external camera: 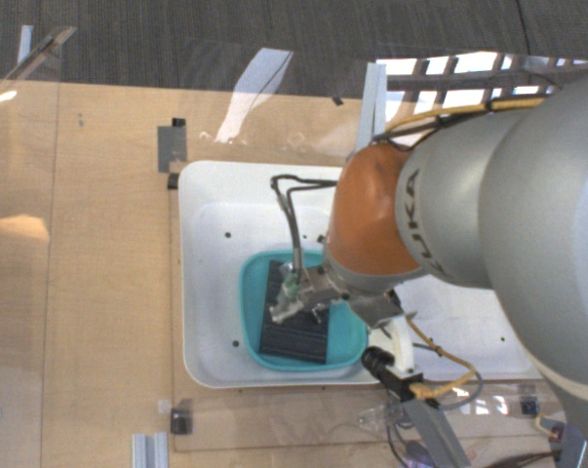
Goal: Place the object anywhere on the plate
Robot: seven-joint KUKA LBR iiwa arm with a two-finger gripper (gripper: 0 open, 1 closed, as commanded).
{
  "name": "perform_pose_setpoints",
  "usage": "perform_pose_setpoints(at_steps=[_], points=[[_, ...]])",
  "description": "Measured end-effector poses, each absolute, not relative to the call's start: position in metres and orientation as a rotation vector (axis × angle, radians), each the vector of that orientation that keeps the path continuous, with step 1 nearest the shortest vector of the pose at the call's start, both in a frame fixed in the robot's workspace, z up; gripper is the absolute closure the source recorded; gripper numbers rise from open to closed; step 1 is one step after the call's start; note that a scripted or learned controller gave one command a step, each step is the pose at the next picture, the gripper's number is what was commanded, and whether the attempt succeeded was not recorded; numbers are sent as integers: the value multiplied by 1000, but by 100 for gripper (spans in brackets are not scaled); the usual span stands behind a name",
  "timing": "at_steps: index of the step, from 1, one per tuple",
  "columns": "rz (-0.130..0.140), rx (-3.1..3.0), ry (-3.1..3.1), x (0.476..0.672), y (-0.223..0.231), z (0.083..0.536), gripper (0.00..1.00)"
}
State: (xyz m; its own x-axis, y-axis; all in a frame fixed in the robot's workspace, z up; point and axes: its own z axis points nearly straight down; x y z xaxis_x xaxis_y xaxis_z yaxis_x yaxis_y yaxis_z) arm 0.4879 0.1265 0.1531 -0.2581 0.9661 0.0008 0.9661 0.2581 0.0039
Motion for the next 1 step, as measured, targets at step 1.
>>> perform_pose_setpoints(at_steps=[1], points=[[8, 1760, 2597, 557, 97, 191, 0]])
